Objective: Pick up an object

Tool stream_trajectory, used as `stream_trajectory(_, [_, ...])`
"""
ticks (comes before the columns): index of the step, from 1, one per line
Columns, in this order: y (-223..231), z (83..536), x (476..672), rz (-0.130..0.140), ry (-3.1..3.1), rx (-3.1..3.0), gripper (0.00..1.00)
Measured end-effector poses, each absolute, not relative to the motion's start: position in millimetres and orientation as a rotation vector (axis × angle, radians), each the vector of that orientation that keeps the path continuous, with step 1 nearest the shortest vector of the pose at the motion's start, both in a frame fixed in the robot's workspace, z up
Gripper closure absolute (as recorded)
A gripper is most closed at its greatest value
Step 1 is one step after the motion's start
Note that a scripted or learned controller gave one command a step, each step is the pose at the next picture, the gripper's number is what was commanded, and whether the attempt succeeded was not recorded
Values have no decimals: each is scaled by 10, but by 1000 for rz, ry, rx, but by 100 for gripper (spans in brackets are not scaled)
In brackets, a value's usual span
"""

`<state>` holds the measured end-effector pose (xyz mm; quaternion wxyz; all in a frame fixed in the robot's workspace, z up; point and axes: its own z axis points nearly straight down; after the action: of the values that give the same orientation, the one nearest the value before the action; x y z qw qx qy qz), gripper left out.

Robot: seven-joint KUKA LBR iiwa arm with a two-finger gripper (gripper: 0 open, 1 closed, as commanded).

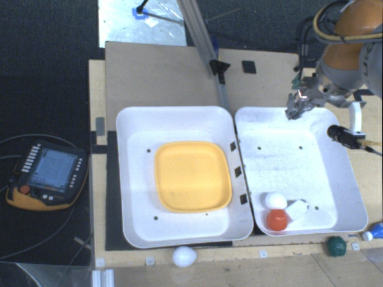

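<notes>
Desk [161,76], tan top, w/ two shallow white bins side by side. Left bin [134,136]: one yellow square plate [193,176], lying flat about mid-bin. Right bin [323,160]: three items bunched at near-left corner — white ball [275,200], red ball [277,220] just in front of it and touching, small white block [297,209] tilted against both on their right. Rest of right bin floor bare, speckled. My pincer [295,111]: over far edge of right bin, near its top rim, well apart from the three items; tips too small & dark, can't tell if spread or pressed together; nothing seen between them. My arm's orange band [358,18] at top right. Off-bin items: white egg-shaped thing [184,256] on desk in front of left bin; dark green ball [336,246] at desk's near-right corner, w/ a blue bit [376,231] just right of it. Teach pendant [46,173], orange-edged w/ screen, on dark floor left of desk.
</notes>
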<state>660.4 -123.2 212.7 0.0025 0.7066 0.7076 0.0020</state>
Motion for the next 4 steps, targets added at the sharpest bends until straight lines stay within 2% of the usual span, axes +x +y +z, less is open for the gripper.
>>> stream_trajectory(1, [-1238, 2758, 6598, 5, 2219, 2217, 100])
stream_trajectory(2, [-736, 2601, 6408, 2, 2226, 2217, 100])
stream_trajectory(3, [-254, 2661, 6211, 3, 2226, 2216, 100])
stream_trajectory(4, [240, 2658, 5928, 2, 2227, 2216, 100])
